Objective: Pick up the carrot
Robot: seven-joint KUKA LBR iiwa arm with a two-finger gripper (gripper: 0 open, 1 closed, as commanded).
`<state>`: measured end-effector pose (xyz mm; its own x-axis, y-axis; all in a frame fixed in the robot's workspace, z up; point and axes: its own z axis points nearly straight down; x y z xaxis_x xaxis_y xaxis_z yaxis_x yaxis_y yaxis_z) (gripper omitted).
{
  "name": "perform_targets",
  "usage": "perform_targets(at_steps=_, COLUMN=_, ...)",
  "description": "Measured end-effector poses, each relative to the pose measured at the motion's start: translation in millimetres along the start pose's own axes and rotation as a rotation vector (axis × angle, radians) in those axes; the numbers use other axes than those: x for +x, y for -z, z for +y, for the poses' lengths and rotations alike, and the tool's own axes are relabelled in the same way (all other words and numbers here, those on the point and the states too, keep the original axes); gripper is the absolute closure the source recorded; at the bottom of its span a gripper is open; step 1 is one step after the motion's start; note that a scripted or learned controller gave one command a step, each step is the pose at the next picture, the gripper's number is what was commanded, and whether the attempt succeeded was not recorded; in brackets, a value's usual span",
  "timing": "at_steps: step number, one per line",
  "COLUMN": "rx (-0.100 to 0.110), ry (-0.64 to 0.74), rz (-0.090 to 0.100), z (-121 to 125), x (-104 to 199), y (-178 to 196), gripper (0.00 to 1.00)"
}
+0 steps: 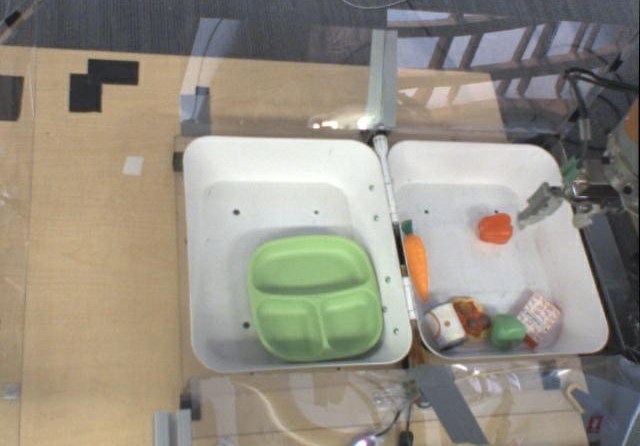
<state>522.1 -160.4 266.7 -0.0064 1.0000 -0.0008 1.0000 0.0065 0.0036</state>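
The carrot (416, 266) is orange with a small green top. It lies lengthwise against the left wall of the right bin (460, 169), green end pointing to the back. My gripper (558, 212) hangs over the right side of that bin, well to the right of the carrot and a little further back. It is open with nothing between its fingers. One grey finger (538, 205) points down-left towards a small red-orange vegetable (495, 228).
A green divided plate (315, 296) lies in the left bin (230, 184). At the front of the right bin sit a small can (447, 324), a yellow-red item (473, 316), a green vegetable (507, 332) and a red-and-white packet (540, 314). The bins' shared wall runs beside the carrot.
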Motion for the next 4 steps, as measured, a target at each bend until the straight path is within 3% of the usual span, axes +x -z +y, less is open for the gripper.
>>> perform_targets(at_steps=1, rx=0.001, ry=0.168, rz=0.001, z=4.4, x=35.1, y=-94.1, gripper=0.00)
perform_targets(at_steps=2, rx=-0.002, ry=0.230, rz=0.001, z=8.9, x=139.2, y=-81.2, gripper=0.00)
perform_targets(at_steps=3, rx=0.001, ry=0.276, rz=0.002, z=-32.7, x=164.6, y=-82.0, gripper=0.00)
perform_targets(at_steps=4, rx=0.000, ry=0.130, rz=0.001, z=25.8, x=127.2, y=-81.7, gripper=0.00)
